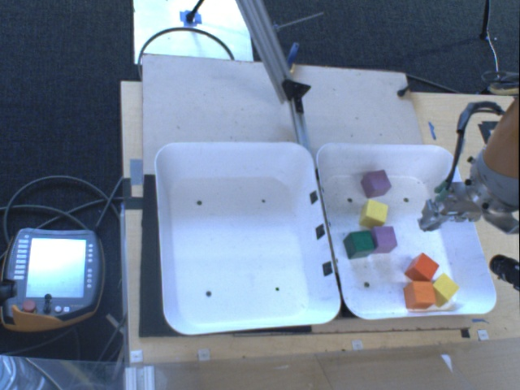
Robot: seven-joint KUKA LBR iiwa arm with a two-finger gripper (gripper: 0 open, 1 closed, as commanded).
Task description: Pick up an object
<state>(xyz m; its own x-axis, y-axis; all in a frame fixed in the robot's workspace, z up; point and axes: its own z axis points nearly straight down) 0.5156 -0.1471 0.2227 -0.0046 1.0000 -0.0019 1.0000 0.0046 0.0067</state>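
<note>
Blocks: a yellow cube (374,213) sits mid right bin (406,159), open floor beside the claw (431,218). Whether the claw is open, I cannot tell.

No text, label, brand or number is legible on anything here.

Grey arm (497,181) with an orange band showing at the frame's edge. Dark cable (461,136) looping over the wrist. Silvery metal gripper (431,218), small and blocky, with a green spot near its base.
</note>
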